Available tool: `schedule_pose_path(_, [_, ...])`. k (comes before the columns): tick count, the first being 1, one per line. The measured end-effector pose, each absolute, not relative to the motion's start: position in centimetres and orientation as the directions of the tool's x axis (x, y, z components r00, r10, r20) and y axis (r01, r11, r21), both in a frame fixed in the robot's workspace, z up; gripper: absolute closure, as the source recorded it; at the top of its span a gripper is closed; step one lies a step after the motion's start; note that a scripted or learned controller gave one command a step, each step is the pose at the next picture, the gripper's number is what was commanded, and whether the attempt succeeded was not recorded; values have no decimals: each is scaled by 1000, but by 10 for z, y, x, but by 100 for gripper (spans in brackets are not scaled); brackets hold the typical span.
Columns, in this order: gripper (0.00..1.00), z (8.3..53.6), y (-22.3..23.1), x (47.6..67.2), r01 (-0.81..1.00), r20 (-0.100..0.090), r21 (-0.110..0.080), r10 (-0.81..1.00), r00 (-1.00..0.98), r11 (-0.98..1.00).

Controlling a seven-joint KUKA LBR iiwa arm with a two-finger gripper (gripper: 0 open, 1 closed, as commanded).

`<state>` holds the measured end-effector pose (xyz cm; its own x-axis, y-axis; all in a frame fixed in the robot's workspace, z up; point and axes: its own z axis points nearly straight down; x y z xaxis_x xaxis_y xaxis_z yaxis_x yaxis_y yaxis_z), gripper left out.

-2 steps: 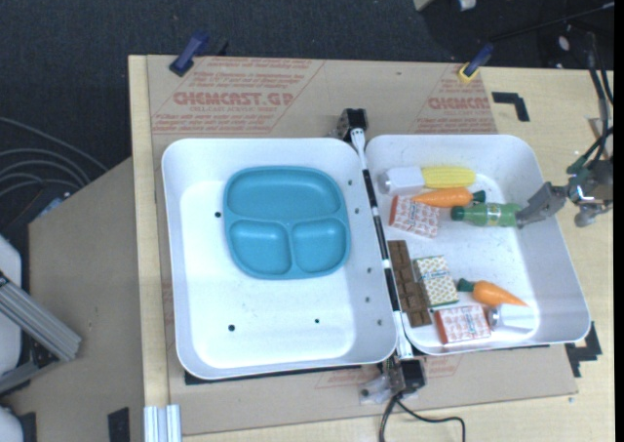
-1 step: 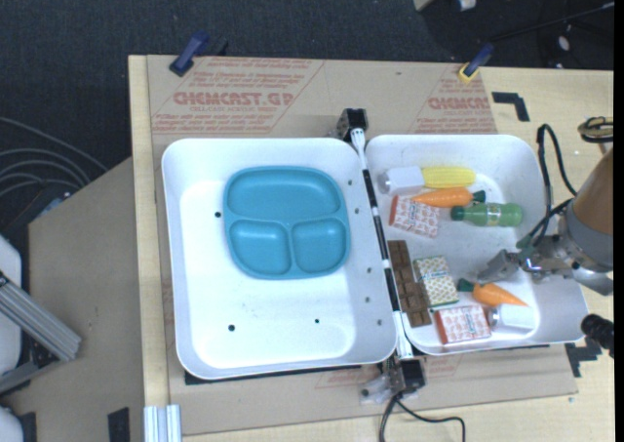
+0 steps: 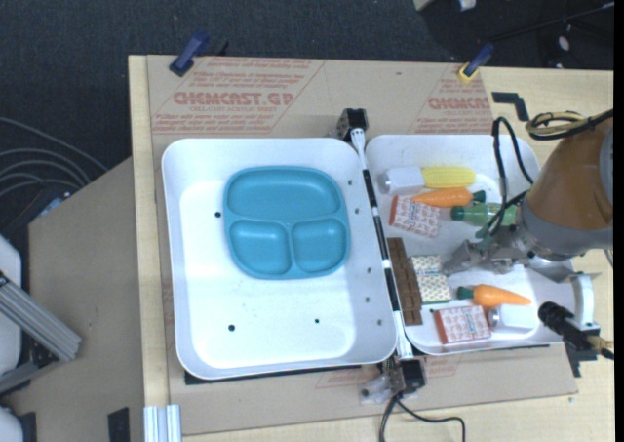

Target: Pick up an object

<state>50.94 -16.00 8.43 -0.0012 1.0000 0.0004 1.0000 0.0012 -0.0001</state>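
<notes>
The right bin (image 3: 444, 145) holds several small objects. A yellow corn cob (image 3: 447, 177) and a white bottle (image 3: 402, 180) lie at its far side. Below them are an orange carrot (image 3: 444, 199) and a red-and-white box (image 3: 414, 218). A green item (image 3: 475, 215) sits beside the arm. My gripper (image 3: 468, 257) hangs low over the bin's middle, just above a second carrot (image 3: 497, 295) and right of a patterned pouch (image 3: 430, 279). A second red-and-white box (image 3: 461, 324) lies at the near edge. Nothing shows in the gripper's grasp.
The left bin (image 3: 195, 264) carries a blue divided plate (image 3: 286, 221). A brown bar (image 3: 403, 279) lies along the right bin's left wall. The arm's orange band (image 3: 577, 186) and black cables (image 3: 507, 152) cover the right bin's right side.
</notes>
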Motion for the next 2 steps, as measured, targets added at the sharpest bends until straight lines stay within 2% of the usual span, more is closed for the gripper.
schedule_pose_path(1, [0, 85, -139, 557, 1000, 1, 1, 1000, -2, 2])
schedule_pose_path(2, [0, 85, -149, 609, 1000, 0, 0, 1000, -1, 1])
